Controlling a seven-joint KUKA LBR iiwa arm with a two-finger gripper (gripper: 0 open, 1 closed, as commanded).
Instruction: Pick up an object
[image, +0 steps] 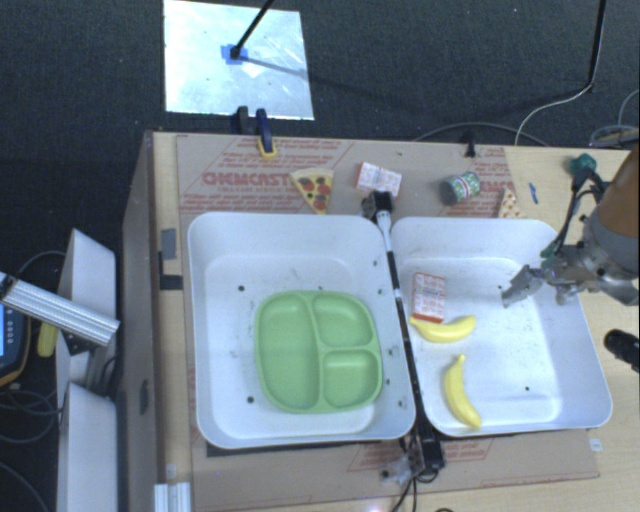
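- Right bin (575, 400): holds three loose items. A small red-and-white packet (429, 296) lies flat near the divider; one banana (443, 327) lies crosswise just below it; a second banana (461, 391) lies lengthwise nearer the front wall, apart from the first.
- Left bin (225, 300): holds a green divided plate (319, 350), lying flat with nothing on it.
- Hand (530, 283): sits over the right-hand part of the right bin, well apart from both bananas and the packet. Nothing is between its fingers. Whether the fingers stand apart or together cannot be told; the hand is small and blurred here.
- Worktop (260, 170) behind the bins: a pizza-slice toy (314, 188), a small printed pack (378, 179) and a small can (463, 186) lie outside the bins.
- Step in hand, as judged: approach to a target; no grasp has been made.
- Recommended target: the lengthwise banana. It has clear floor on both sides and is not touching the wall.
- Method advised: centre above the banana's middle, turn the wrist so the fingers close across its narrow width, descend close to the floor before closing.
- Risks: the crosswise banana lies close to the packet, so a grasp there may catch both. The flat packet offers little to grip.
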